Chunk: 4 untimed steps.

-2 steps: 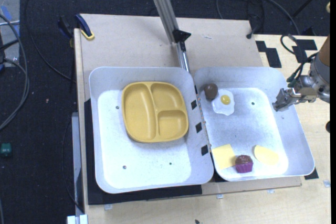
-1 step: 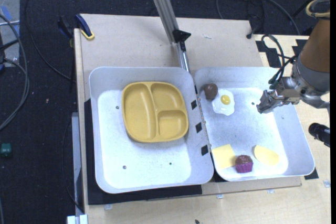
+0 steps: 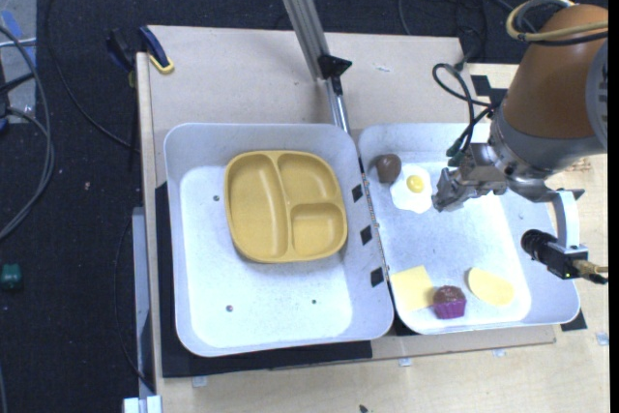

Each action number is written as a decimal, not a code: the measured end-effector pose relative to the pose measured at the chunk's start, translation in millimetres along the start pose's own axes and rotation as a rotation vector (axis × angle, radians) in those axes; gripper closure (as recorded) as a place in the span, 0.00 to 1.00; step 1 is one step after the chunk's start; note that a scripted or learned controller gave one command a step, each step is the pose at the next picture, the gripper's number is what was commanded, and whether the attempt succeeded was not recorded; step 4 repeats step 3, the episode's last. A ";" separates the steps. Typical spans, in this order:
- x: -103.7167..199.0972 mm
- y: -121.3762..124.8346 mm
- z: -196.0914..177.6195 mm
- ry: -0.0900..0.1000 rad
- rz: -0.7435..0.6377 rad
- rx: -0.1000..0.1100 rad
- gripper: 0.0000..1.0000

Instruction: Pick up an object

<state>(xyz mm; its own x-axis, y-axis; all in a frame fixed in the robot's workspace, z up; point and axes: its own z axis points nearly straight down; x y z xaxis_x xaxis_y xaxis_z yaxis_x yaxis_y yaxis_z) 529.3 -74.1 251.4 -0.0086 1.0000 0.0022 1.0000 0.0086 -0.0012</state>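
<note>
Fried egg (image 3: 413, 191) lies in the right bin (image 3: 542, 305) just beside the gripper (image 3: 443, 200), whose jaw state I cannot tell from here.

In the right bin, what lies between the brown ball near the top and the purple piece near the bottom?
In the camera view, the fried egg and the yellow square slice lie between the brown ball and purple piece, with bare bin floor between them.

My arm (image 3: 551, 92) runs off the right edge so you can't see most of it, it's blocking part of the right bin (image 3: 542, 305), and my gripper (image 3: 447, 198) is too dark and small to make out by the fried egg (image 3: 413, 191).
</note>
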 end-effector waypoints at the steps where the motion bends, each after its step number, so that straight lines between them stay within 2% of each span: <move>1: 48.9 -3.7 13.9 -0.001 0.001 0.001 1.00; 2: 112.1 -10.6 13.5 0.000 -0.001 0.000 1.00; 3: 173.1 -4.3 11.1 -0.001 -0.001 -0.002 1.00; 4: 173.1 -4.3 11.1 -0.001 -0.001 -0.002 1.00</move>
